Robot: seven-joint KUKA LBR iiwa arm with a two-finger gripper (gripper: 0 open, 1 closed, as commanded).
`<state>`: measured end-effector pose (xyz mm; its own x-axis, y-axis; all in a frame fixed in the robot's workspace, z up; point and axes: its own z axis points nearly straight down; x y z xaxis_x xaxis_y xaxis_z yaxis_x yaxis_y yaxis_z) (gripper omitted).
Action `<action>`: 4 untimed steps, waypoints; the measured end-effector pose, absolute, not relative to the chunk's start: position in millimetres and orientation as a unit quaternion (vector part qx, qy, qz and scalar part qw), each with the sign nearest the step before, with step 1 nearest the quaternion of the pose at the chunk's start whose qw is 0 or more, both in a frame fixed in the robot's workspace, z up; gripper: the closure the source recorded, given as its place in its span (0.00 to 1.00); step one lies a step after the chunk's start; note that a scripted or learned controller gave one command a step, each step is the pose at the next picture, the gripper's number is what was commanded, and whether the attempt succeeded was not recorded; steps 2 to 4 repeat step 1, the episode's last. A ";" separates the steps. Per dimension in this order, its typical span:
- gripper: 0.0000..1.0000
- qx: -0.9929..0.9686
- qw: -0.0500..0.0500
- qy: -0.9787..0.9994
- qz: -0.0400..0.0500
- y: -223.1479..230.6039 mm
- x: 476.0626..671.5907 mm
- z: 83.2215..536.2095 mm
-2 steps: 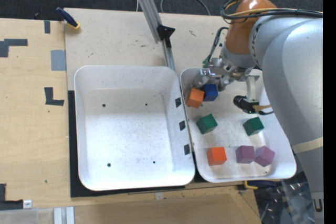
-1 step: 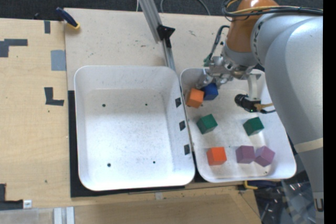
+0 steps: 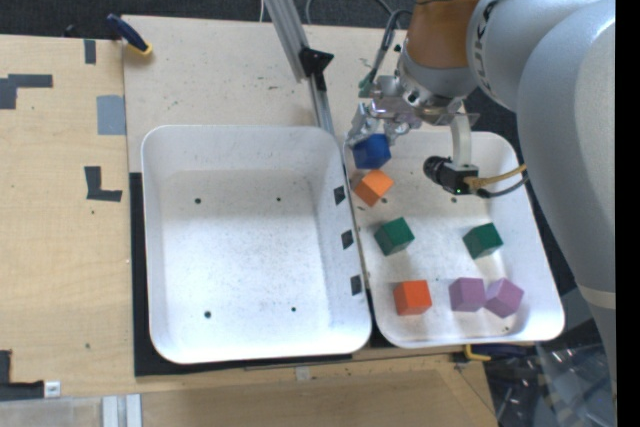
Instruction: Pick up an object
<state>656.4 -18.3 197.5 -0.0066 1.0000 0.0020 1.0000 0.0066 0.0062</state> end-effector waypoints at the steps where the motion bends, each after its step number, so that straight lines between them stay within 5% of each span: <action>1: 1.00 0.705 -0.004 0.709 -0.002 45.8 579.3 197.9; 4: 1.00 0.705 -0.004 0.709 -0.002 45.8 579.3 197.9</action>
